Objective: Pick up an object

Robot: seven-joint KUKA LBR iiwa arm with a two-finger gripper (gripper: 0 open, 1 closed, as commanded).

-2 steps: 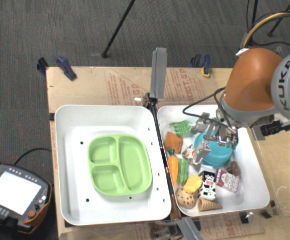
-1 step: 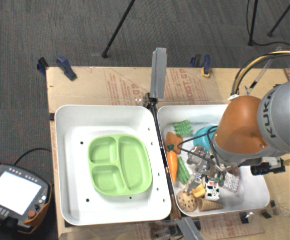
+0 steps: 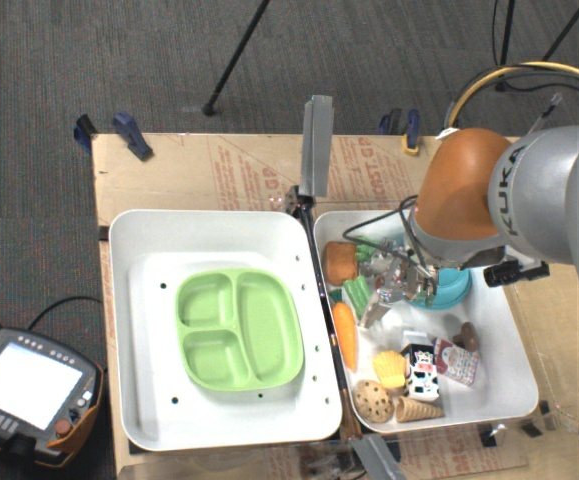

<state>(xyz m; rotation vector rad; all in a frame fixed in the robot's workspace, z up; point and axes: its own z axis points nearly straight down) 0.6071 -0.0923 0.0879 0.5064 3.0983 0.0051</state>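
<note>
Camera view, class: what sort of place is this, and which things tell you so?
Most likely a robotics lab test bench: a robot arm reaches over two white bins, the plywood bench top is held by clamps, and a teach pendant lies on the carpet.

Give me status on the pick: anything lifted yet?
Done: the grey arm's gripper is down in the right white bin, among the toy food near the long orange carrot. In hand: nothing visibly lifted; whether it grips anything cannot be told from this view. Left: grasp and raise one object. The green divided plate lies in the left white bin.
</note>
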